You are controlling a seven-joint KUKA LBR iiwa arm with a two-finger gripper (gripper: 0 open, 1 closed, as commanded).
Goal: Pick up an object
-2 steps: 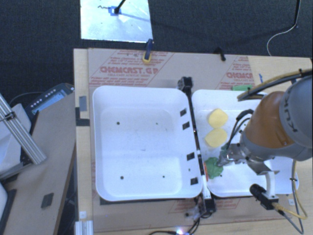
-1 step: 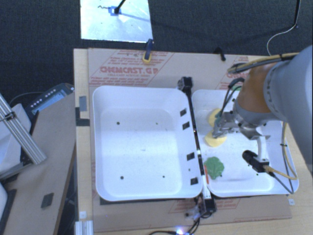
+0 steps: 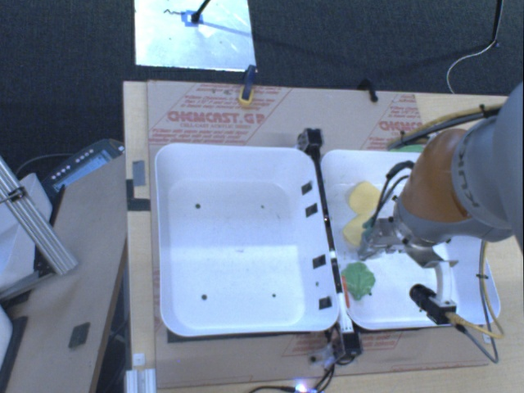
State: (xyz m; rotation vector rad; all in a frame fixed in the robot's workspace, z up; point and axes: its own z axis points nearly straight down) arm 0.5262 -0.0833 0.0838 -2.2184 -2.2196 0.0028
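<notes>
From where I stand, the arm reaches over the right bin, its claw hanging low near the bin's left wall. Whether the claw is open or closed I cannot tell; the wrist hides it.

Just beside the claw lie two yellow pieces, one above the other, smooth and rounded. They look like light plastic or foam, likely slippery, so a pinch across the narrowest width would suit best.

Nearer the front edge sits a green crumpled object, just clear of the claw. It seems soft and light, with a ragged outline that should give under pressure; grasping across its bulky middle looks safest.

The left bin sits alongside on the table.
</notes>
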